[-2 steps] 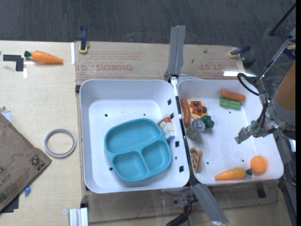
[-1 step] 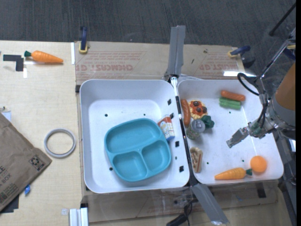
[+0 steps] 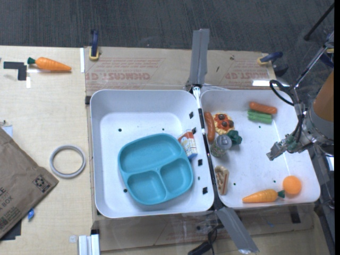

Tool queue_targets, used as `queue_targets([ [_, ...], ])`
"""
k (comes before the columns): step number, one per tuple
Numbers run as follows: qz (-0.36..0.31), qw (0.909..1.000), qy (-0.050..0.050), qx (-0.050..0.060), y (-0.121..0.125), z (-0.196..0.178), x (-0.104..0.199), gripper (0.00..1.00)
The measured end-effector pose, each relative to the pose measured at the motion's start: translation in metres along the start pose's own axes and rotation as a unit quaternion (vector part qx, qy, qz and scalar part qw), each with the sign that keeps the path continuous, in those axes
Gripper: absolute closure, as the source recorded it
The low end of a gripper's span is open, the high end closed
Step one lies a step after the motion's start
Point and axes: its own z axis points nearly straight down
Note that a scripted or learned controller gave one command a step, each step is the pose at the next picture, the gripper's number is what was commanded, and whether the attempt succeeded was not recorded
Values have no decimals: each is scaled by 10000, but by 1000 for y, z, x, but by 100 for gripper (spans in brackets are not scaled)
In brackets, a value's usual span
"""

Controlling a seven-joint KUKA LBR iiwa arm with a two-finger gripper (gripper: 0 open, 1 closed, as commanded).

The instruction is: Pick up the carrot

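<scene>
Honestly, I could not tell how my gripper [image 3: 277, 151] stood: it was a small grey blur at the end of my arm [image 3: 319, 122], hanging over the right bin [image 3: 241, 97] near its right wall, and nothing showed between its tips. It seemed to touch nothing; bare white floor lay under it.

The carrot [image 3: 260, 196] lay in that same bin, at the near edge, orange body flat with its green end pointing right. It was below and a little to the left of my gripper in the view, apart from it. Its green end met an orange ball [image 3: 291, 186], which sat just beside the bin's near right corner.

Farther off in the right bin were a second carrot [image 3: 263, 108] and a green piece [image 3: 259, 117] touching it at the far side, and a cluster along the left wall: a sausage [image 3: 209, 126], a pizza slice [image 3: 223, 122], a grey can [image 3: 221, 144] and a hot dog [image 3: 221, 179].

The left bin [image 3: 106, 121] held a blue plate [image 3: 154, 169] with three wells, and a small bottle [image 3: 188, 144] at the plate's right rim. A third carrot [image 3: 49, 64] lay on the bench [image 3: 42, 116] far to the left, with a tape ring [image 3: 67, 160] nearer.
</scene>
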Motion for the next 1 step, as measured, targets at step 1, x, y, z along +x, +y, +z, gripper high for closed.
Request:
queue_targets([
  [1, 0, 10000, 1, 1, 0, 0, 0, 0],
])
